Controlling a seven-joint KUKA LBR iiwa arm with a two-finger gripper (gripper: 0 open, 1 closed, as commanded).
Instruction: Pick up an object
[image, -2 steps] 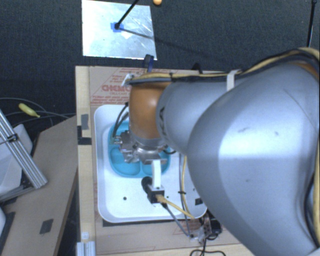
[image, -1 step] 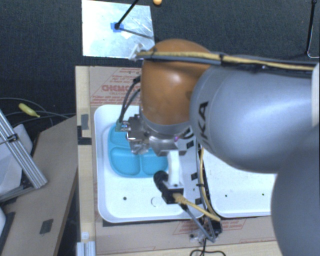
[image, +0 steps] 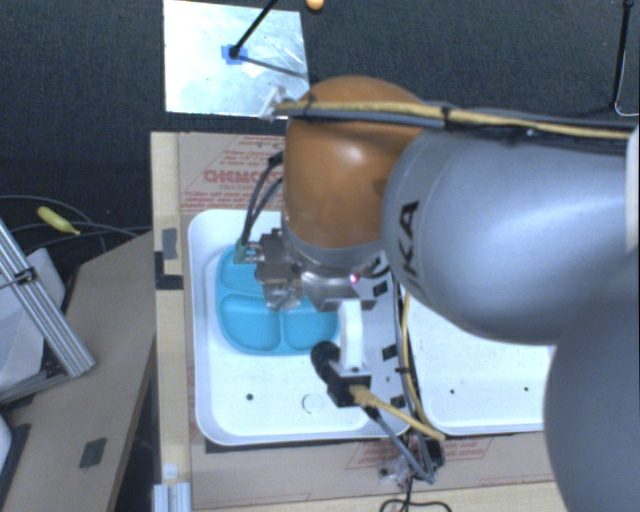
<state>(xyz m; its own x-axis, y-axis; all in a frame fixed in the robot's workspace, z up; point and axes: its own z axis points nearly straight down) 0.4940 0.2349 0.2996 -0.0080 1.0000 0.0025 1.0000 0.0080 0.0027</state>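
**Ana:** Blue divided plate (image: 262, 318), the one object there to pick, lay flat in the left white bin (image: 215, 400), toward that bin's far side and near its left wall. Part of it was hidden under the arm.

**Ben:** Where was the arm?

**Ana:** The grey KUKA arm (image: 500, 230) reached in from the right and covered much of the scene. Its orange band (image: 340, 170) sat above the wrist, and the wrist pointed down over the plate's right portion. The gripper (image: 285, 290) was low, right at the plate's surface, though contact could not be confirmed.

**Ben:** Was the pincer released or clenched?

**Ana:** That could not be told; the wrist body blocked the tips from above.

**Ben:** Why was it placed there?

**Ana:** My reading is that the program lined the tool up over the plate's raised rim or divider, since a shallow flat dish offers little else to pinch.

**Ben:** What about edges and room?

**Ana:** The plate's left edge was close to the bin's left wall, leaving a thin gap. The near half of the left bin showed bare white floor, so there was open room toward the camera. The right white bin (image: 480, 400) lay just beside it, its floor also bare where visible. Cables (image: 405, 400) hung from the wrist over the shared middle walls, and I judge they could snag there during a lift.
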